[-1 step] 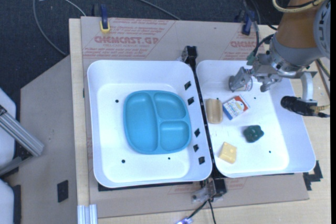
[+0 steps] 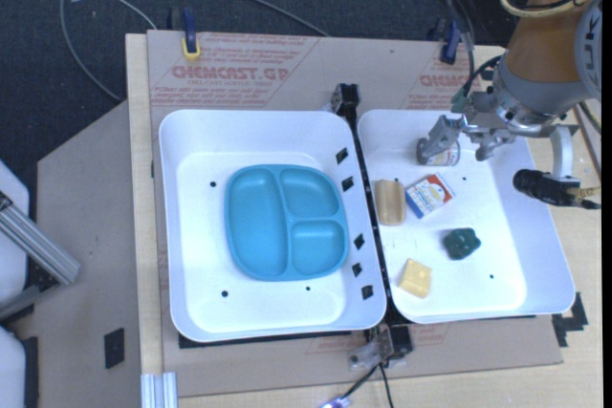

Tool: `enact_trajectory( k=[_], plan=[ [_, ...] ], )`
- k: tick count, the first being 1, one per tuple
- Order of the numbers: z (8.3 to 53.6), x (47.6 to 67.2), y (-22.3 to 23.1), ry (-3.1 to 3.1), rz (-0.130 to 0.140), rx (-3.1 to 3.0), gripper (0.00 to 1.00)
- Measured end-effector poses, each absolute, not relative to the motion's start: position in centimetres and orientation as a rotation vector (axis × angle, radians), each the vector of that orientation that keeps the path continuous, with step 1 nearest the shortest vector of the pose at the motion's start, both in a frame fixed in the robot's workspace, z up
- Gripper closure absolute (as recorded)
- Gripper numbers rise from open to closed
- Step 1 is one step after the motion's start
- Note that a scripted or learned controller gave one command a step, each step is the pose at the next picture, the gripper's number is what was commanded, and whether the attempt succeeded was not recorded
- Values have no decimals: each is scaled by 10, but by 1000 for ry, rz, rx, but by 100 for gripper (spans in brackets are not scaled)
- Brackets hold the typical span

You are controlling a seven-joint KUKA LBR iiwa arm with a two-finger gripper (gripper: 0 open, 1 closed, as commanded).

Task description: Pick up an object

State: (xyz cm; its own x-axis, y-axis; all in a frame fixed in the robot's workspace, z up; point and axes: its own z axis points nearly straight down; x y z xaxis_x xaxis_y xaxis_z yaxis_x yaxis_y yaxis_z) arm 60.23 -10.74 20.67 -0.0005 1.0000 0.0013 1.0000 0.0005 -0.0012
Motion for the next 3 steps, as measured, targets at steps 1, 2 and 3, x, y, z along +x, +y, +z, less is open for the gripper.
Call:
enact_trajectory(
  k=[1,2,3],
  plan=[
    [146,599,-114,-2215,7,-2218,0],
    [103,594,-112,-2217,5,-2217,0],
    [89,596,-113,-2224,-1,-2224,0]
  ],
)
